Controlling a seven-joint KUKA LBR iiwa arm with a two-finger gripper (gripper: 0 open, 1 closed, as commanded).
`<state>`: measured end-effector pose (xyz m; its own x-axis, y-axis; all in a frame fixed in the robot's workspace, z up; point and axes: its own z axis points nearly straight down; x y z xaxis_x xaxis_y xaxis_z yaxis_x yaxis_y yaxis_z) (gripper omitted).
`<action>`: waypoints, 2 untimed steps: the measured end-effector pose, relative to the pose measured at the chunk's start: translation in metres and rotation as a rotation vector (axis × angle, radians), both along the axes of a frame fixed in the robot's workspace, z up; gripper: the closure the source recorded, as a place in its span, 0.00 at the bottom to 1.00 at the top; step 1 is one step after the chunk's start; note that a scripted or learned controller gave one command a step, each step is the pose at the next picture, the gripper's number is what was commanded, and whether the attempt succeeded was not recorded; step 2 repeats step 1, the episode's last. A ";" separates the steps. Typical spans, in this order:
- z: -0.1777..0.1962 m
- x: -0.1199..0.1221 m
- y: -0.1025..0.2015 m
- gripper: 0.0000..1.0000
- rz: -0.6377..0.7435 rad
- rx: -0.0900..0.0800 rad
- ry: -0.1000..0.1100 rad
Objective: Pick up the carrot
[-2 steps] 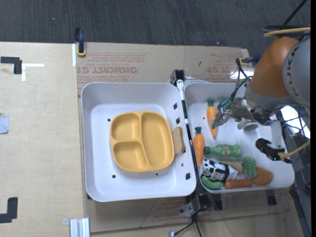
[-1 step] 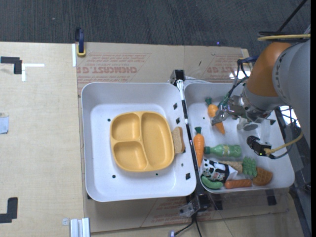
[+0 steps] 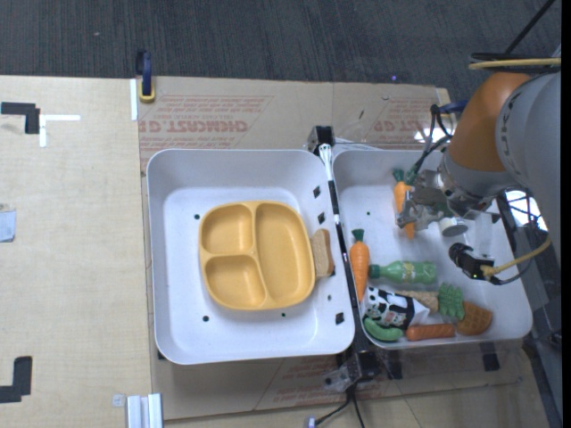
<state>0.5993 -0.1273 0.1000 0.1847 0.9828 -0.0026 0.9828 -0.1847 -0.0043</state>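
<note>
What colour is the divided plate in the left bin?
Yellow divided plate, clearest in the camera view.

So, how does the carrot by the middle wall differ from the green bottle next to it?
The carrot is orange with a small green top; the bottle is mostly green. The carrot lies along the right bin's left wall, while the bottle lies crosswise to the carrot. Both lie flat in that bin, close together.

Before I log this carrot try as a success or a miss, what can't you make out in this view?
- Gripper: the wrist covers the fingertips, so its grip is unclear.
- Orange piece by the gripper: partly hidden, too small to name.
- Toy pile below the carrot: items overlap, shapes hard to separate.
</note>
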 end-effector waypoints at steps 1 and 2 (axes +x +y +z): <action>0.091 -0.042 0.080 1.00 0.206 0.001 -0.003; 0.091 -0.042 0.080 1.00 0.206 0.001 -0.003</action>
